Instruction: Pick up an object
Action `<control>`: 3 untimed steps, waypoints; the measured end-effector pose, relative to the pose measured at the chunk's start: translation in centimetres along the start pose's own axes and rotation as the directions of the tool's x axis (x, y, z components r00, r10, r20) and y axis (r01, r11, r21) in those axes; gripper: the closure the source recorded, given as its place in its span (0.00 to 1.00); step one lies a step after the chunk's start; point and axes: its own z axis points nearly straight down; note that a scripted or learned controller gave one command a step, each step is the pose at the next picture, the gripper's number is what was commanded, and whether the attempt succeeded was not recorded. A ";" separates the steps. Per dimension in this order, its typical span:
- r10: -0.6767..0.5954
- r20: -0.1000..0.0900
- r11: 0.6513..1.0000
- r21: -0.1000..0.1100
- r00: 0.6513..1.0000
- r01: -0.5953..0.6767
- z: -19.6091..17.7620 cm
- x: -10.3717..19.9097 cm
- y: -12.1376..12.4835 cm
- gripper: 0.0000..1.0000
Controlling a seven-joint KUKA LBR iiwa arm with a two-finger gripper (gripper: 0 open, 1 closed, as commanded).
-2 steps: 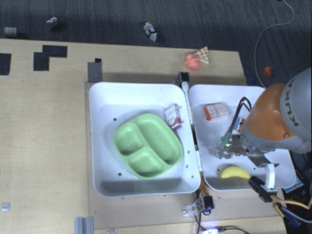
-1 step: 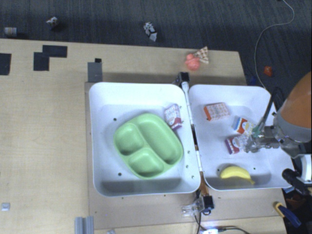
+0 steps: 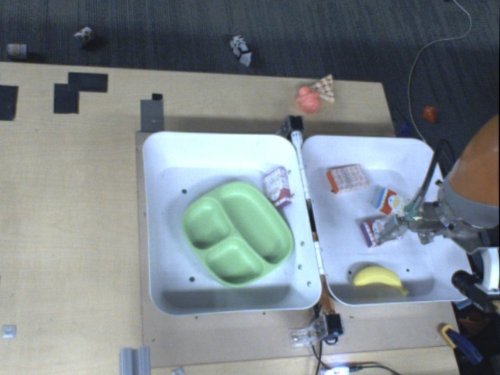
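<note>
two shallow white plastic bins sit side by side on my bench, the left bin [image 3: 156, 209] and the right bin [image 3: 344, 283], touching along their inner edges. biggest thing in them is the pale green divided plastic tray [image 3: 237, 231], lying flat in the middle of the left bin with three compartments facing up. my grey arm with its orange band [image 3: 476, 170] reaches over the right bin's right rim. next down in size, a yellow banana [image 3: 378, 278] lies near the front wall of the right bin. an orange and white small carton [image 3: 346, 179] rests toward the back of that bin. the gripper [image 3: 400, 226] sits low over the bin's middle, right at a crumpled dark purple foil wrapper [image 3: 377, 230]; i cannot tell whether it is spread or pinching the wrapper. just behind it is a small white, blue and orange packet [image 3: 389, 201]. a small red and white wrapper [image 3: 277, 186] leans against the tray's back right edge.
</note>
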 end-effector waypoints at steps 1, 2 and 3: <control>-0.001 0.000 1.000 -0.003 1.000 0.001 7.7 5.1 0.1 0.00; -0.002 0.000 1.000 -0.004 1.000 0.002 7.7 6.3 4.2 0.00; -0.003 0.000 1.000 -0.004 1.000 0.003 7.8 5.4 9.6 0.00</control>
